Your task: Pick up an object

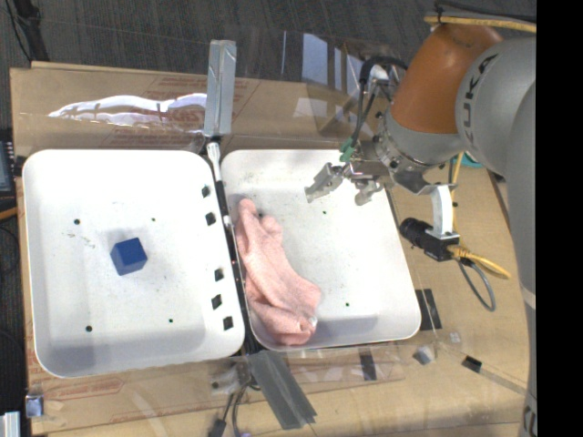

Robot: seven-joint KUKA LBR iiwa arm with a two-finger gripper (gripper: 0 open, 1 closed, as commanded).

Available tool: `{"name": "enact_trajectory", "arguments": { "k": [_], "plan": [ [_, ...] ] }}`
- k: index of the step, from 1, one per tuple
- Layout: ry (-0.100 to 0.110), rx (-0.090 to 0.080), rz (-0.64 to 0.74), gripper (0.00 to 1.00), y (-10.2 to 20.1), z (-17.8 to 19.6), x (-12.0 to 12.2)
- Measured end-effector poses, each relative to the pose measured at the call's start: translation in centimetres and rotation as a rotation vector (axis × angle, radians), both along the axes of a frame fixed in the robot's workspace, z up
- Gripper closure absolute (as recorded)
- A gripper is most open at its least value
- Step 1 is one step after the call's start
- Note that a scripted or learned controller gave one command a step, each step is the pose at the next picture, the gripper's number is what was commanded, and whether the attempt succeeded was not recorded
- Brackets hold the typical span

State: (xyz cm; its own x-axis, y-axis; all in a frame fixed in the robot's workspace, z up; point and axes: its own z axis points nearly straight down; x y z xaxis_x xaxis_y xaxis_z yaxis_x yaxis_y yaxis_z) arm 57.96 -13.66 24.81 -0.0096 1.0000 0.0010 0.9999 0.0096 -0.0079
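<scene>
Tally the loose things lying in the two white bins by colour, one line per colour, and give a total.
Blue: 1, the blue cube in the left bin.
Pink: 1, the pink cloth in the right bin.
Total: 2

Bright, even light; slightly soft

A small solid blue cube (129, 255) sits in the shallow white plastic left bin (55, 189). A soft, pale pink crumpled cloth (273, 280) lies in the shallow white right bin (364, 271), whose floor is speckled with dark flecks. The grey metal arm (501, 89) wears an orange band (435, 80).
</scene>
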Motion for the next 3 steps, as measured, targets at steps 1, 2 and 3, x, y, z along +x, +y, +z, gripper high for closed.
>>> {"name": "enact_trajectory", "arguments": {
  "k": [1, 2, 3],
  "plan": [
    [-0.001, -0.001, 0.05, 0.0, 2.4, -4.5, -2.0],
    [0.0, 0.001, 0.105, 0.0, 2.0, -10.6, -4.1],
    [-0.006, 0.002, 0.148, 0.0, 1.1, -15.7, -9.2]
  ]
}}
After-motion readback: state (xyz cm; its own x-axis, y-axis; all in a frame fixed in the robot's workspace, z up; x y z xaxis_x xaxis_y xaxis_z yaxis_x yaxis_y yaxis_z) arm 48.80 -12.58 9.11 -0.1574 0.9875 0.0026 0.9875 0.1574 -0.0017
